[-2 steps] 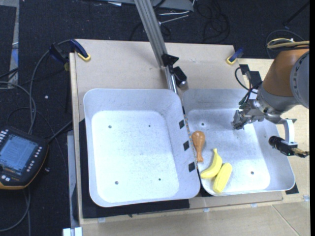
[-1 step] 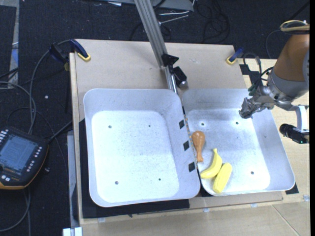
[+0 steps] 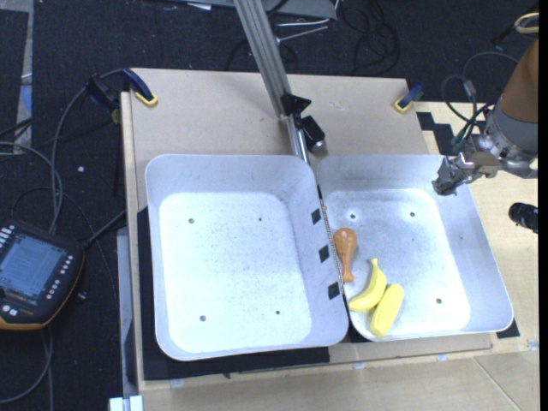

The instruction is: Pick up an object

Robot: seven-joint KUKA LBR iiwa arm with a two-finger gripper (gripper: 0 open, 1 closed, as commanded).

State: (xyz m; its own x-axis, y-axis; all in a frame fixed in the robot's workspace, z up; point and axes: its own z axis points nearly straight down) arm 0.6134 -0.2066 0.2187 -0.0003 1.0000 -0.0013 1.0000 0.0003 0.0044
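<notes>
The dark two-finger gripper [image 3: 446, 183] hung over the upper right rim of the right-hand shallow white plastic bin [image 3: 445, 229], at the end of the grey arm with its orange band [image 3: 521, 92]. At this distance it was too small and dark to tell how it stood. Well down and to its left, near the bin's lower left corner, lay a curved yellow plastic banana [image 3: 369, 288], touching a stubby yellow oblong piece [image 3: 388, 309] just beside it. An orange-brown toy drumstick [image 3: 345, 248] lay just above them. Farther left sat the other white bin [image 3: 231, 255].
</notes>
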